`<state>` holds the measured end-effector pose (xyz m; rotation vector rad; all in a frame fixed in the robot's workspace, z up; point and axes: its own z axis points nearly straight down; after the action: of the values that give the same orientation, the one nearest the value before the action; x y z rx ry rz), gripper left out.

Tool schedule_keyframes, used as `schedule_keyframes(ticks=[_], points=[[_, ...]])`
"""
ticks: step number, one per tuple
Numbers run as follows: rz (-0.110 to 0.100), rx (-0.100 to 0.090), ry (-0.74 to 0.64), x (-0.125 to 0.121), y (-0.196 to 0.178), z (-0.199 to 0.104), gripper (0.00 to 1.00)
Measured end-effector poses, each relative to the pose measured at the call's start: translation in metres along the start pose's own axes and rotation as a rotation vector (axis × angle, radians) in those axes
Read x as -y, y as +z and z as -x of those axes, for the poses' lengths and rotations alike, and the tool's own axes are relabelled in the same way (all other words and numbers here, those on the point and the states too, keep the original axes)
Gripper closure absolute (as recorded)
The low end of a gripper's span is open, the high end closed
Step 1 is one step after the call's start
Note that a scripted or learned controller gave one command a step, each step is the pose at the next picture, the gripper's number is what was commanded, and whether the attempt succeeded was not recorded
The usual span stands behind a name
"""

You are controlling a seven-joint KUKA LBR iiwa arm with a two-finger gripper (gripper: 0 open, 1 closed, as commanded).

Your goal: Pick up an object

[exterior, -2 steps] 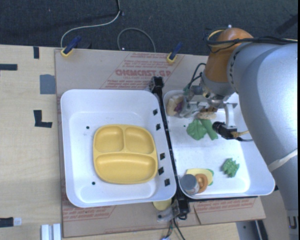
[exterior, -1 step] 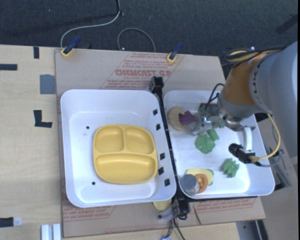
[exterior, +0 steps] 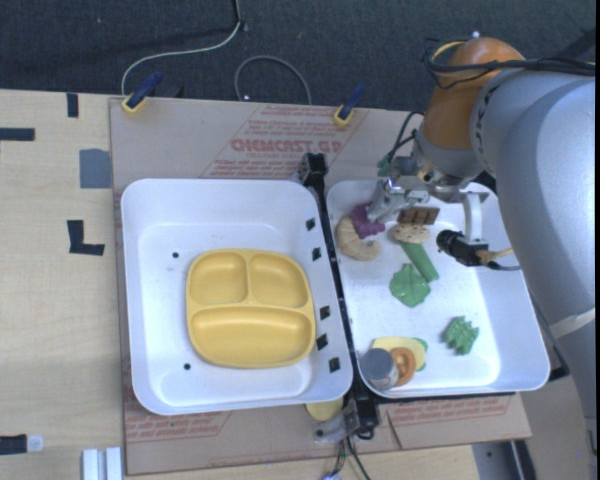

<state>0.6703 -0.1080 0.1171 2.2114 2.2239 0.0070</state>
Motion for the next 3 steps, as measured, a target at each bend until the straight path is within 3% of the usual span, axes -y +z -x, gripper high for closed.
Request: schedule_keyframes(ticks=[1, 2, 3], points=[[-0.003, 0.004, 0.005, 0.0, 0.026, 0.0, 0.0], [0.002, 0.002, 0.009, 0.037, 0.024, 0.061, 0.0], [0.002, 0.004, 0.002, -0.002, 0.027, 0.032, 0.0]])
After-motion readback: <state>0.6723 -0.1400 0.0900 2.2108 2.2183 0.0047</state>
